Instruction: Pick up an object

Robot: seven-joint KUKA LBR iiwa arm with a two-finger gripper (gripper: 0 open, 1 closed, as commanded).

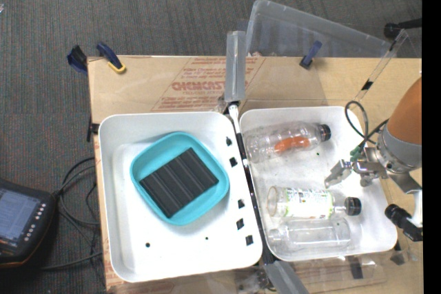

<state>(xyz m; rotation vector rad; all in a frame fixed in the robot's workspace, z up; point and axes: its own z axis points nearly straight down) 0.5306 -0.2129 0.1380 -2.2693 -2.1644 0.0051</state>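
Three clear plastic bottles lie in the right bin [386, 231]. One with an orange patch inside and a black cap [286, 142] lies at the back. A second with a green-and-white label [306, 202] rests in the middle. A plain clear one [310, 234] sits along the front wall. My gripper [335, 175] hangs over the right side of this bin, between the back bottle and the labelled one, with nothing seen in it. In the left bin [114, 217], a teal tray [148, 155] holds a black ridged slab [178, 180].
A clear plastic panel [310, 31] stands tilted behind the right bin on the wooden bench [158, 79]. Blue clamps [109, 57] grip the bench's back edge. A black cable [355, 124] loops beside the wrist. A pendant [21, 220] lies on the floor at left.
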